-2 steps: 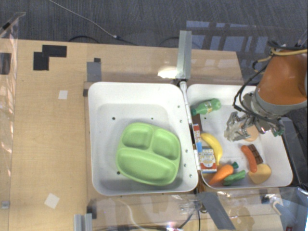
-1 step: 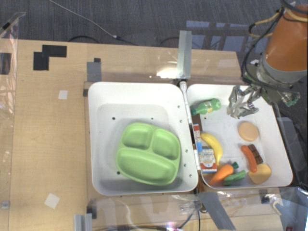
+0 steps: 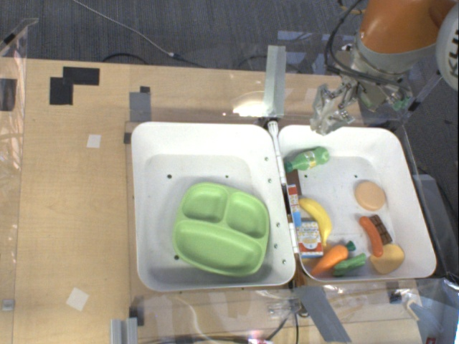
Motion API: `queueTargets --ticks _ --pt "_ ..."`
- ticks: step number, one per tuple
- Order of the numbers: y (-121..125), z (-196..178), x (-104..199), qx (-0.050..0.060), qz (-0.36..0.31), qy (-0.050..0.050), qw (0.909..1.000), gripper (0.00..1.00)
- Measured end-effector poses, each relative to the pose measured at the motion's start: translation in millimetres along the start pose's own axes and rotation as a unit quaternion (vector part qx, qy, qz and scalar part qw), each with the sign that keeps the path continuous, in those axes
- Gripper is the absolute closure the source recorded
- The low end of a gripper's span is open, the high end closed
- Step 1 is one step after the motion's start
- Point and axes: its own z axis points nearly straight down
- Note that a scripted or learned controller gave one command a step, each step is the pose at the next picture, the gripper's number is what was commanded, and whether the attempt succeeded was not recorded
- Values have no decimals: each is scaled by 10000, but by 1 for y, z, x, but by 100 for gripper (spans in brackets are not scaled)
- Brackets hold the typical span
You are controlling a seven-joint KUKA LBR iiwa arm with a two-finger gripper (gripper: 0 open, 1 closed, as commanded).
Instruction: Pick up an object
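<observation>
Mostly the toys look light and hard, made of smooth plastic that could slip. Going left to right, the green plate (image 3: 221, 228) sits in the left bin (image 3: 143, 192). The bottle (image 3: 307, 158), banana (image 3: 318, 219), carrot (image 3: 330, 258), cookie (image 3: 370, 195) and hot dog (image 3: 373, 235) lie in the right bin (image 3: 401, 156). The banana's middle looks easy to pinch. The jaws (image 3: 332, 111) hang over that bin's back edge, holding nothing; I cannot tell how wide they are.

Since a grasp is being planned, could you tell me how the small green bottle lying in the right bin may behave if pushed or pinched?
The small green bottle lies on its side, so its rounded body would probably roll if nudged. It looks like smooth plastic, perhaps slippery. It appears toy-sized, so likely light.
</observation>
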Motion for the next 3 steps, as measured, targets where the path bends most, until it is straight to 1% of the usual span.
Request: queueTargets --ticks 3 --pt "-2 -44 -7 68 16 -172 9998 100"
